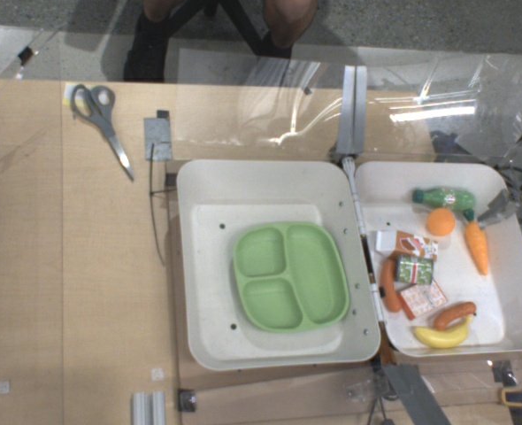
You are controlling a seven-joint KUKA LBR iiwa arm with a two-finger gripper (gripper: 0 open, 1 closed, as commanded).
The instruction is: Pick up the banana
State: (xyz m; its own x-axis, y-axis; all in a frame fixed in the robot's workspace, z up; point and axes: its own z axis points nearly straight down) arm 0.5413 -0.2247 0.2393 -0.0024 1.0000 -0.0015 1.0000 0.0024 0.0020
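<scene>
**Camera view: banana at front of right bin, not yet picked**

Camera view, looking down on the counter (49, 237). Two white bins sit side by side. The left bin (203, 237) holds a green divided plate (290, 275), three compartments, nothing in them. The right bin (495, 317) holds the clutter: green bottle (444, 198) at the back, orange ball (440, 222) just in front of it, carrot (478, 246) to the right, small cartons (416, 273) in the middle, one sausage (389, 287) along the left wall, another sausage (455, 313) near the front.

The banana (442, 335) lies flat at the front of the right bin, curve bowed toward the near wall, with the second sausage touching or almost touching its upper right end. Nothing is on top of it.

Scissors (102, 124) lie on the counter far left, well apart from both bins.

A grey part at the right edge near the carrot may be the arm or the claw (500, 207); too cropped to read, so I cannot tell whether it is spread or pressed together. It holds nothing visible.

Handling, as a judgement: probably a light toy banana, smooth skin, likely slippery and prone to roll. Best hold is across the thick middle, fingers straddling the short width, kept clear of the sausage and the near wall.
</scene>
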